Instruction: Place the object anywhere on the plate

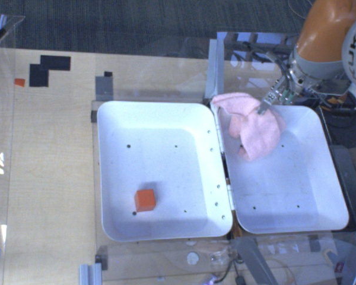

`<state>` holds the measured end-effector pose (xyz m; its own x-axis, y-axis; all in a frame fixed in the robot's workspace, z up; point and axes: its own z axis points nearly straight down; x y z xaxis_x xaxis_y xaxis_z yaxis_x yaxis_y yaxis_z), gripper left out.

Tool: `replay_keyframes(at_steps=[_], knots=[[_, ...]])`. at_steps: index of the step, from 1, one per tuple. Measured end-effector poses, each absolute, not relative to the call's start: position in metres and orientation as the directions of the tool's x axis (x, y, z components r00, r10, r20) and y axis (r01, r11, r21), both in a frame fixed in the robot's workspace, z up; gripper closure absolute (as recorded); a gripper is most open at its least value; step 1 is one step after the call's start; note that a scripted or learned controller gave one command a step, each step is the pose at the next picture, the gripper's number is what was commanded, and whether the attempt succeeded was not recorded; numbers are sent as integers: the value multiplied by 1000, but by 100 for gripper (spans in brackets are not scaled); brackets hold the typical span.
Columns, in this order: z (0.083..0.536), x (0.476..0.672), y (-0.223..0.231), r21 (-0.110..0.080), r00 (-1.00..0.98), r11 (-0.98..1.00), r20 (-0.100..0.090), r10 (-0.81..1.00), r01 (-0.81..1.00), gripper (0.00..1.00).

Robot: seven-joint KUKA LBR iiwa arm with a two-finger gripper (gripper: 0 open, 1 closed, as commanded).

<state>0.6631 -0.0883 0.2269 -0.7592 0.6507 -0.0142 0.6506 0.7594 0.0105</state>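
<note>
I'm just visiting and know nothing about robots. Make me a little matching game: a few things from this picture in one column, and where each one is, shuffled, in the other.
Things:
1. orange block
2. pink cloth
3. claw
4. black L-shaped mark

Places:
A. on the wooden bench, far left
B. at the cloth's upper right edge
C. near corner of the left bin
D. far left part of the right bin

Pairs: 1-C, 2-D, 3-B, 4-A

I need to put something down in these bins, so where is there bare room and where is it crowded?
The left bin is mostly bare: only the orange block sits near its front-left corner, so the back and right side are free. In the right bin, the front half is bare. Its back-left is crowded by the pink cloth, with the hand at the cloth's back edge.
</note>
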Motion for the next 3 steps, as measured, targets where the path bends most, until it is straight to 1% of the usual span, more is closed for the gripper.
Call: replay_keyframes(at_steps=[1,2,3], knots=[[220,647,-42,5,-953,953,-13,302,302,100],[216,623,9,2,-1000,1000,-14,-4,-4,100],[212,595,52,3,-1000,1000,-12,-5,-5,100]])
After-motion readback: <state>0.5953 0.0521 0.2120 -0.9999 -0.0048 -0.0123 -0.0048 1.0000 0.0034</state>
